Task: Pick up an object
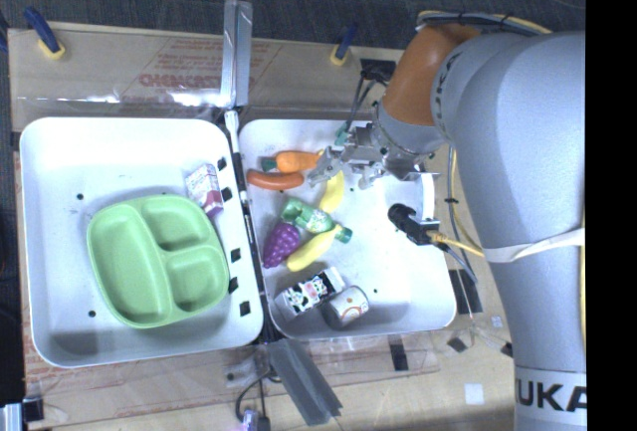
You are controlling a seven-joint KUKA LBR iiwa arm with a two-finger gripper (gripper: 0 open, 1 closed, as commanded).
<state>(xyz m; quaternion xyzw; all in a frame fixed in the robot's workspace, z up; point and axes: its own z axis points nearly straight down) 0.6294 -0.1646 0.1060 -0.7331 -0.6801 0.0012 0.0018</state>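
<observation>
Gripper (346, 160) hangs low over the upper part of the right bin (398, 265), at the end of the grey arm (508, 140) that reaches in from the right, orange band (418, 71) just above the wrist. Whether the gripper is open or closed cannot be told (the metal parts blur together against the white floor), and nothing can be seen held in it.

Nearest to it is a banana (332, 192), lying tilted just below the tool, possibly touching it. To the left of the gripper lies a carrot (297, 161), with a sausage (276, 180) just beneath it, both close to the bin's left wall. Below the banana a green bottle (314, 218) rests on its side, next to purple grapes (282, 242) and a second yellow fruit (311, 248); these three crowd together. Near the bin's lower edge a black-and-white carton (309, 292) lies beside a can (345, 306) on its side.

The left bin (60, 180) holds a green divided plate (149, 265), and a small pink box (204, 185) sits at the plate's upper right, by the wall between the bins.
</observation>
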